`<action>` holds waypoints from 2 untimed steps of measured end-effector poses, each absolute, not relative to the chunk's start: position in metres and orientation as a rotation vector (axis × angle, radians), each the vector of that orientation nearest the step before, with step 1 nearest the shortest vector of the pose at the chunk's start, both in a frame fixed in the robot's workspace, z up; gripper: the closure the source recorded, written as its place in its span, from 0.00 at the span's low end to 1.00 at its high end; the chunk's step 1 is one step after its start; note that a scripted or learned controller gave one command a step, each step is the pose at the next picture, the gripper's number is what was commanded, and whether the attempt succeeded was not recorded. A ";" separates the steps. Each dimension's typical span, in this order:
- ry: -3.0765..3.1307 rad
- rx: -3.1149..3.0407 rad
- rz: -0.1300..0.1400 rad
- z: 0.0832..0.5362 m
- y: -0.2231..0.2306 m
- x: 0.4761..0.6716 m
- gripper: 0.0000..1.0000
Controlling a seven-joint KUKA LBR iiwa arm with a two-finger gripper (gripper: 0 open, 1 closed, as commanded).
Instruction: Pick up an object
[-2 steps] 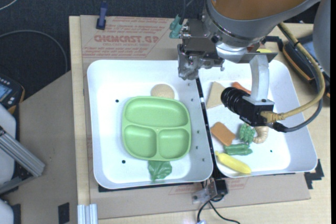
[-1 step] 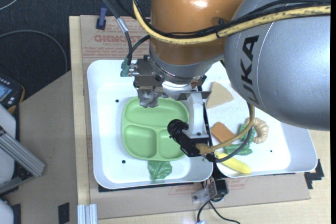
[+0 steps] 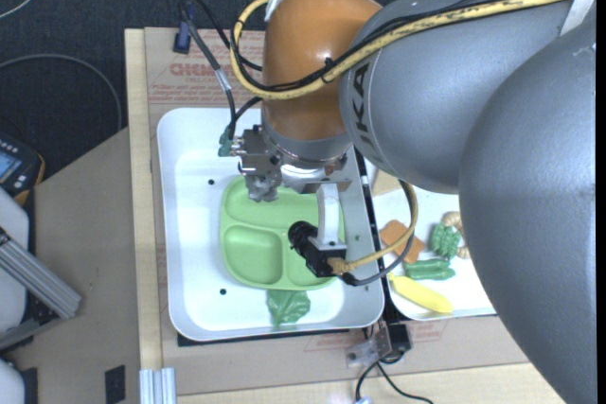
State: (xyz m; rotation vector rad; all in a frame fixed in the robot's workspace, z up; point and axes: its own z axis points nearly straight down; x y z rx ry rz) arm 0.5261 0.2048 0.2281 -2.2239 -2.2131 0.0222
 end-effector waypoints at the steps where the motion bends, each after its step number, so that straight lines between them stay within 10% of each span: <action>1: -2.222 -2.220 0.003 0.196 0.219 0.555 1.00; 2: -2.221 -2.214 0.009 0.211 0.226 0.475 1.00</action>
